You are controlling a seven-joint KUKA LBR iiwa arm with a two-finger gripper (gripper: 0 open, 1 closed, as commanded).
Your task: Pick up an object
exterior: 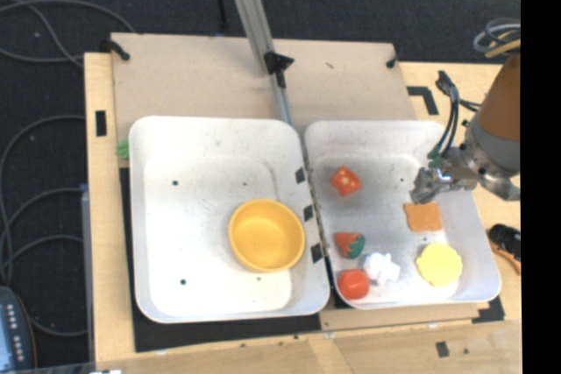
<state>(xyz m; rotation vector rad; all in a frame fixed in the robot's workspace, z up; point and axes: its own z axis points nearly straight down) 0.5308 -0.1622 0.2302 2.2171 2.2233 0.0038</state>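
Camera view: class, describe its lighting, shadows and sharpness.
Camera view: soft, even light; no hard glare on the white bins; a faint shadow under the yellow bowl; the image is slightly soft overall, so the small white thing lacks detail, and the gripper is blurry.

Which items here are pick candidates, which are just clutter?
Job:
claw
orange square
red die
yellow disc
strawberry
red ball
white lump
yellow bowl

Lying about:
metal rail
cables

One fixed overhead camera, slanted down, both bins (219,215)
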